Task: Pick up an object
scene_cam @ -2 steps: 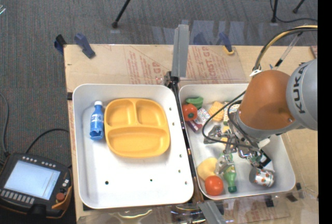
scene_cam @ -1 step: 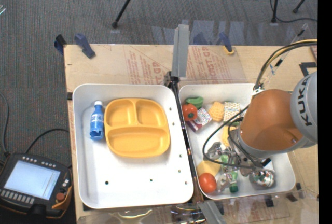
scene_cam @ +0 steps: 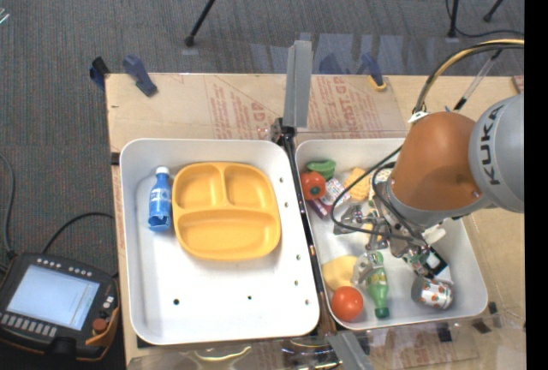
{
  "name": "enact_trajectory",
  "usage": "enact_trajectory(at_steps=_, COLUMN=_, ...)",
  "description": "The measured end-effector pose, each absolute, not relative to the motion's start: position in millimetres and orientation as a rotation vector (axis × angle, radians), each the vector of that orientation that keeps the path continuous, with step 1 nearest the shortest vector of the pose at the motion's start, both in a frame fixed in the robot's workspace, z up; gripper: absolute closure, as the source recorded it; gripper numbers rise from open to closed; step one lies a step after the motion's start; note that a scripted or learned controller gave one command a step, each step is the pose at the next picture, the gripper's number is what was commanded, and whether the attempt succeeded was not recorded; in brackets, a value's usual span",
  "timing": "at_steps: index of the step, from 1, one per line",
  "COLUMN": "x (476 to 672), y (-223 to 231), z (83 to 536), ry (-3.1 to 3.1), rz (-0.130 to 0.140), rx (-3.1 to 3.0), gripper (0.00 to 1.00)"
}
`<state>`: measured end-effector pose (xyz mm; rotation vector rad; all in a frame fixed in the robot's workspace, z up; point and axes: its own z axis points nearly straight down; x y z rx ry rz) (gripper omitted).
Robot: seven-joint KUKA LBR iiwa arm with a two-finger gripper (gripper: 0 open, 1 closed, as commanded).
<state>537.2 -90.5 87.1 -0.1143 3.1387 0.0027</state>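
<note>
Yellow divided tray and blue bottle: one of each.

Glossy yellow plastic tray; smooth white bins; matt plywood bench.

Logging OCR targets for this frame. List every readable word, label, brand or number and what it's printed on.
"KU", the visible start of a brand name: on the grey arm.
Red lettering on the cardboard sheet under the bins: upside down and too blurred to read.
Blue bottle label: too small to read.
Green bottle label: too small to read.
Pendant screen: no legible text.
</note>
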Motion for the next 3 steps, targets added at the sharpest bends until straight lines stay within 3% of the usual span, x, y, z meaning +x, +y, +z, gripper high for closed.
enact_trajectory(at_steps=1, x=499.0, y=-99, z=87, ry=3.143, rz=0.003, rx=-0.032, gripper=0.0)
enact_trajectory(at_steps=2, x=513.8, y=-89, z=87, ry=3.14, rz=0.002, rx=0.127, gripper=0.0)
enact_trajectory(at_steps=3, x=475.2, y=-102, z=86, ry=3.142, rz=0.003, rx=0.14, gripper=0.0)
